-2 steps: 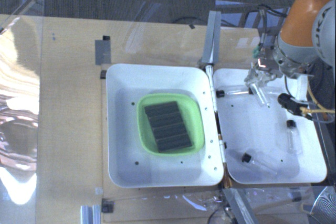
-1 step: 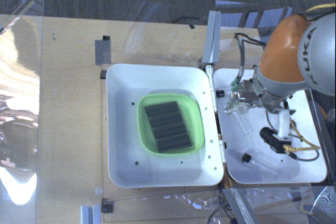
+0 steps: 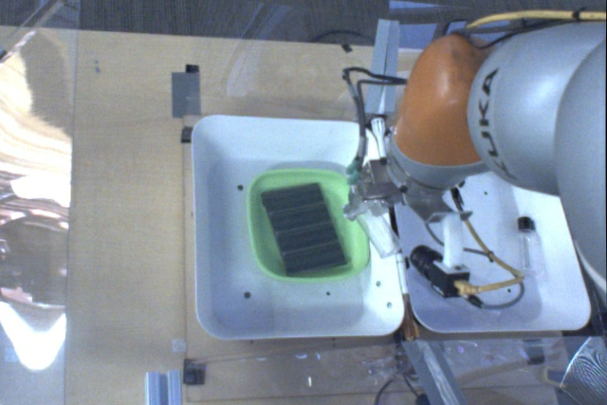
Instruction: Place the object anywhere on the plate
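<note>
The pale wooden table (image 3: 114, 204) spreads out to every side of the green plate (image 3: 257, 221). The grey arm (image 3: 531, 100), with its orange band, reaches in from the right of the plate and hangs above the plate's right edge. Two shallow white bins sit side by side. The left bin (image 3: 218, 299) holds the plate near its middle, and the right bin (image 3: 560, 299) lies just right of the plate, past the shared wall.

The plate is a rounded square with a raised rim. A dark ribbed block (image 3: 303, 229) lies flat on the plate, tilted a little against the plate's sides and apart from the end effector.

The end effector (image 3: 370, 204) sits over the plate's right rim. The wrist hides it from above, so I cannot tell whether it is open or closed. A small clear tube (image 3: 524, 240) lies in the right bin, well to the right of the plate.
</note>
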